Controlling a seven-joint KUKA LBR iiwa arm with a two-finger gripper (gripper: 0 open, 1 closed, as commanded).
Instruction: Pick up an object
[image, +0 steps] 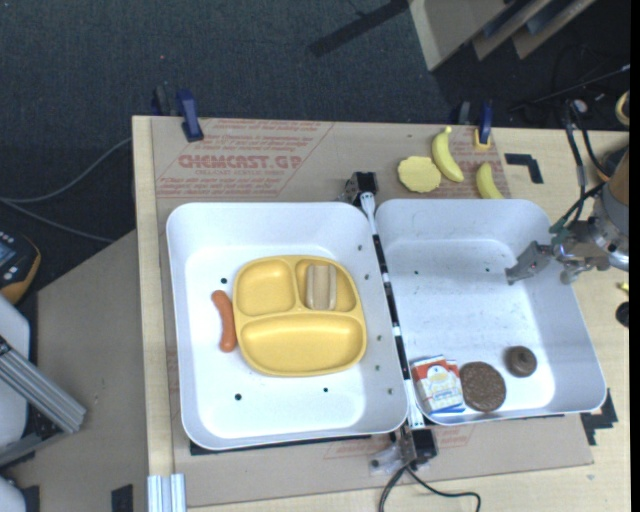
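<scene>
At the right edge of the frame, over the upper right rim of the right bin, we find the gripper. One finger points left and slightly down into the bin. We cannot tell whether it is released or clenched; nothing is seen between its fingers.

We judge the nearest candidates for the pick to be the three items in the lower part of the right bin. They lie below and slightly left of the gripper in the frame, well apart from it:
- a small brown doughnut-like piece, nearest the gripper, almost straight below it;
- a round brown patty, to the lower left of that piece;
- a small white and red carton, touching the patty on its left, with its long axis running roughly up and down the frame.

The left bin holds a yellow divided tray. A tan, roll-shaped item lies in the tray's upper right compartment. An orange sausage lies just beside the tray's left edge, long axis vertical in the frame.

On the desk above the right bin lie two bananas and a yellow disc.
</scene>
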